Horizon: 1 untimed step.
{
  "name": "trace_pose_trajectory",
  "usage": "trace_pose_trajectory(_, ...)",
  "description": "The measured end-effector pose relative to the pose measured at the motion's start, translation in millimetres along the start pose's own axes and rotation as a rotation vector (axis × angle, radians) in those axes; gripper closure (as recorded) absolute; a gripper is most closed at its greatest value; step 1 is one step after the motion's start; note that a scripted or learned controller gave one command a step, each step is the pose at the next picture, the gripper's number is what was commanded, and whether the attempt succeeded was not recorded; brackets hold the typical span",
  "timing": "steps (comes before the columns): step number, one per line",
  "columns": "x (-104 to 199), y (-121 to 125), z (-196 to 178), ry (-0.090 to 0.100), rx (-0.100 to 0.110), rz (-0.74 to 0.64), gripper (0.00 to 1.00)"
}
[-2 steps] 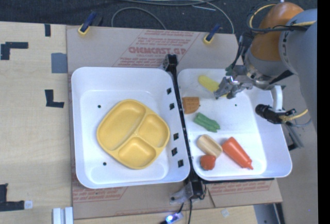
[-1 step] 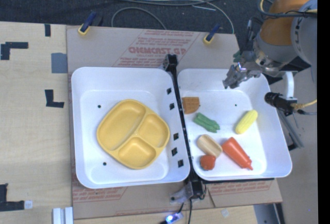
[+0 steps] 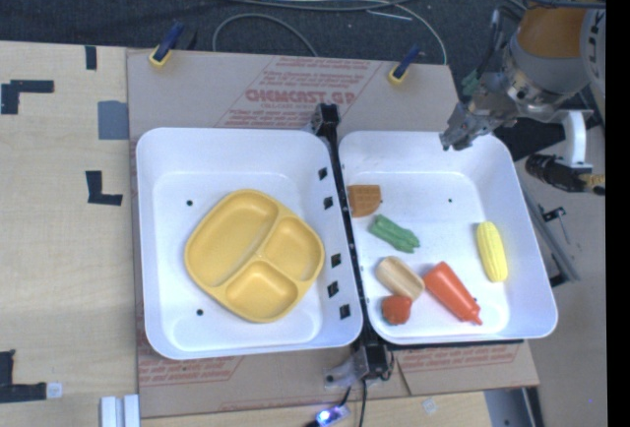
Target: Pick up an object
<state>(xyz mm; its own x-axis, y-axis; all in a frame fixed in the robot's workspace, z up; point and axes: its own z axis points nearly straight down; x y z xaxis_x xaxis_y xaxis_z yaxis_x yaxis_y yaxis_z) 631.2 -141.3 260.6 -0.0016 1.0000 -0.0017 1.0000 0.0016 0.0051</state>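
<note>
Hovering over far right rim of right bin (image 3: pixel 512 179), claw (image 3: pixel 459 136) holds nothing; finger state unclear. Approach step. Corn (image 3: pixel 491 251), carrot (image 3: pixel 452 291), bean (image 3: pixel 394 233) lie below-left; next: descend onto one.

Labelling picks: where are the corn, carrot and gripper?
corn (image 3: pixel 491 251), camera view, middle of cob
carrot (image 3: pixel 452 290), camera view, orange body
gripper (image 3: pixel 459 137), camera view, at its fingertips
</note>
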Motion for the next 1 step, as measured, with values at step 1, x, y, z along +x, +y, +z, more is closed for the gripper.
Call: trace_pose_trajectory(1,55.2,-19.1,-0.7,0.003,0.006,-0.004,1.0)
